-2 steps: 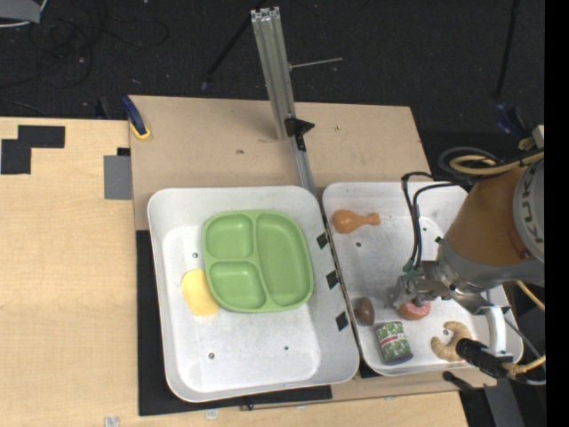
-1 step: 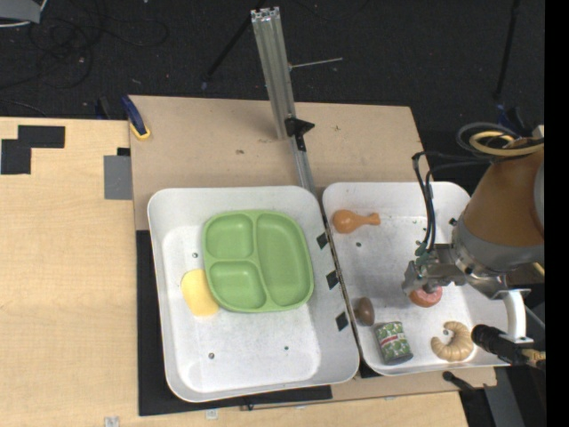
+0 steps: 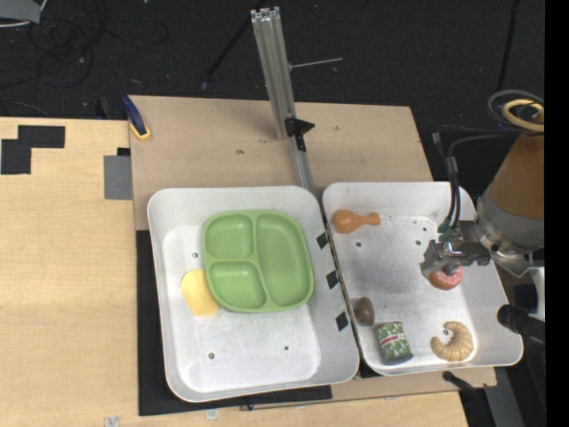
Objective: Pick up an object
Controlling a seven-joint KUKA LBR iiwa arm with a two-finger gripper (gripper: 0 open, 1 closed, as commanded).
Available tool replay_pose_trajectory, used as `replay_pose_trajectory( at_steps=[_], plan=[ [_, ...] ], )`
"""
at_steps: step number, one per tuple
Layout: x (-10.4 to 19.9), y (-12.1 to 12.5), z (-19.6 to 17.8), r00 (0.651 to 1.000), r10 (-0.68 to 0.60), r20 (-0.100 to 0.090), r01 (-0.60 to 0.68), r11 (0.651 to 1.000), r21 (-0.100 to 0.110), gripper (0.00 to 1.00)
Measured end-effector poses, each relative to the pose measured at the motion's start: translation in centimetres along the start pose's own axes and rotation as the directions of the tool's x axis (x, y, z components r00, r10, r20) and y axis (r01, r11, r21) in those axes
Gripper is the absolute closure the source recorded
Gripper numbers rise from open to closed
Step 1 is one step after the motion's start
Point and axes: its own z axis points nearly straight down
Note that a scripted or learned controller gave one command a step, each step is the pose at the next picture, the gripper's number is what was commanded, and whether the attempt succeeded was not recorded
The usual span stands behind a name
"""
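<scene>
The gripper (image 3: 449,258) is seen low over the right bin (image 3: 391,238), directly above a small pink, doughnut-like object (image 3: 446,279) that lies toward that bin's right wall; whether anything is clasped cannot be told, since the tool's tip is dark and merges with the object's upper edge. The pink object is judged to be the likeliest target. It is probably a light plastic or rubber toy, fairly stiff, with a smooth skin that could slip, so a hold across its full width, or over one side of the ring, would be advised. Being roundish, it shows no clear long axis and no marked heading. Elsewhere in the right bin, taken from the pink object, an orange drumstick-shaped toy (image 3: 354,221) lies up and to the left with its long axis running roughly left to right, its fat end leftward; a croissant (image 3: 454,341) lies below, curved; a small green can (image 3: 392,342) lies below and to the left, tipped on its side; a brown rounded piece (image 3: 363,310) rests farther left. In the left bin (image 3: 178,345) a green divided plate (image 3: 258,261) and a yellow lump (image 3: 198,294) are seen.
</scene>
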Motion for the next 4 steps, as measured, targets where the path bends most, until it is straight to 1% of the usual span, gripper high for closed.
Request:
replay_pose_trajectory(
  at_steps=[1, 2, 3, 4],
  plan=[
    [-0.1, 0.0, -1.3, 1.000, 0.000, -0.001, 0.000, 1.000, 0.005, 1.00],
    [5.8, -0.1, -0.6, 1.000, -0.004, -0.004, 0.004, 1.000, 0.009, 1.00],
    [11.1, 0.9, -1.3, 1.000, -0.004, -0.003, 0.004, 1.000, 0.007, 1.00],
    [17.2, 0.9, -1.0, 1.000, -0.005, -0.002, 0.005, 1.000, 0.008, 1.00]
  ],
)
